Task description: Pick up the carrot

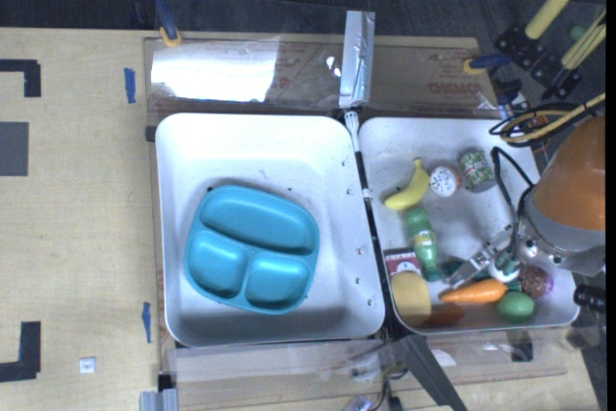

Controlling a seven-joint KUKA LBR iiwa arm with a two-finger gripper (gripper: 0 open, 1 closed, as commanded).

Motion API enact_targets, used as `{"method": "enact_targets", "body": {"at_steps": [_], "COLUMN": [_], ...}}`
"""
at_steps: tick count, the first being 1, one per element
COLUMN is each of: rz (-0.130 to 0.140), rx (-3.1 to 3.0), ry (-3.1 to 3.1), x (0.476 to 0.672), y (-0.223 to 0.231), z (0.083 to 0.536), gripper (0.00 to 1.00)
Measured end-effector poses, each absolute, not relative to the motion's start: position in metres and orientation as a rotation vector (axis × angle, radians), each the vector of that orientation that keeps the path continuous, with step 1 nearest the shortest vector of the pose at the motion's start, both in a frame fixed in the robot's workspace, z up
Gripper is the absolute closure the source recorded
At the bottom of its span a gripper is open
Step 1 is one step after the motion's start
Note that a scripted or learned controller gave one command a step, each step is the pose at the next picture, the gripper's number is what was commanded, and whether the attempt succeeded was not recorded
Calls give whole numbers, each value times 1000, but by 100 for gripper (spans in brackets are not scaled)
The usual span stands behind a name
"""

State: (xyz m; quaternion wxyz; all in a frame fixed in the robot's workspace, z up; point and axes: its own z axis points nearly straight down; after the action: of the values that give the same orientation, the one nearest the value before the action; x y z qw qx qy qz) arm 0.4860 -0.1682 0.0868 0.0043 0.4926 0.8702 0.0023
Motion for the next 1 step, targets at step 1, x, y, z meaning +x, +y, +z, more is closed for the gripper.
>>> {"method": "enact_targets", "body": {"at_steps": [1], "rz": [3], "rx": [1713], "ry": [2623], "x": [482], "y": [-128], "z": [87], "gripper": [0]}}
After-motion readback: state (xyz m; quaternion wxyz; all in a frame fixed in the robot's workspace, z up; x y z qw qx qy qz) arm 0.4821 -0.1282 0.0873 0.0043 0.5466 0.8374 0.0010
